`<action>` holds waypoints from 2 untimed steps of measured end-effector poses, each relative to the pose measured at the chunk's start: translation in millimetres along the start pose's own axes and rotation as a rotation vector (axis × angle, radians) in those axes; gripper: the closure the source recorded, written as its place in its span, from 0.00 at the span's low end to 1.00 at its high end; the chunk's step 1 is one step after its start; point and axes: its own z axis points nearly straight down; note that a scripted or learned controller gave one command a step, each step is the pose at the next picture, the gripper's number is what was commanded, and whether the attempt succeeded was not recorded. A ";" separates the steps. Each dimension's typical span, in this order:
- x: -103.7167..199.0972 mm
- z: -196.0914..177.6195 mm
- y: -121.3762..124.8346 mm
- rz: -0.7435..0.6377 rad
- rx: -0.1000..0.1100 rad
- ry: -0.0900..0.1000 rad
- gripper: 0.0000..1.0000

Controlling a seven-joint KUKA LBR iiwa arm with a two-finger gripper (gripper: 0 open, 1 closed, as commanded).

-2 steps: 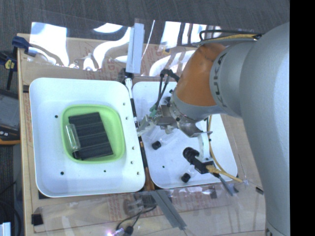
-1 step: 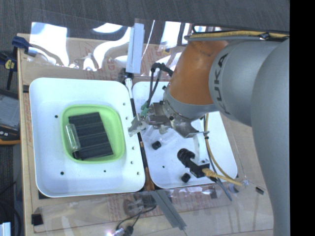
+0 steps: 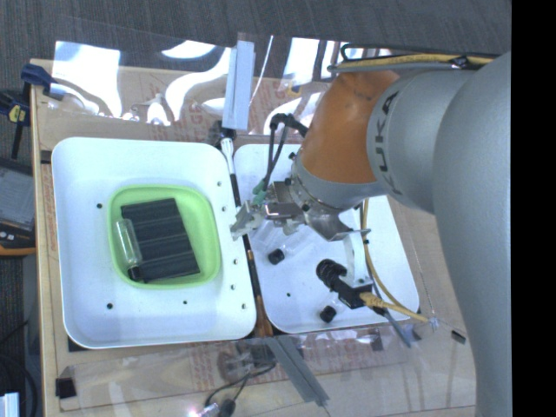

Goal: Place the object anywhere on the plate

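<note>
The two bins, the left bin (image 3: 78, 302) and the right bin (image 3: 295, 315), look like smooth white plastic with a soft sheen. The plate (image 3: 204, 233) is glossy light-green plastic, and on it lies a dark ribbed object (image 3: 161, 237), matt, with a clear shiny piece (image 3: 127, 241) at its side. The arm (image 3: 452, 137) has a smooth grey painted shell and a satin orange band (image 3: 347, 133). The tool (image 3: 246, 216) looks like bare metal. The tabletop (image 3: 156, 372) seems pale wood under a glaring clear sheet.
</note>
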 end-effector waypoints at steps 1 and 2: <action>1.2 38.4 26.2 -0.013 0.002 0.000 0.00; 15.7 -0.1 13.4 0.009 -0.004 0.000 0.00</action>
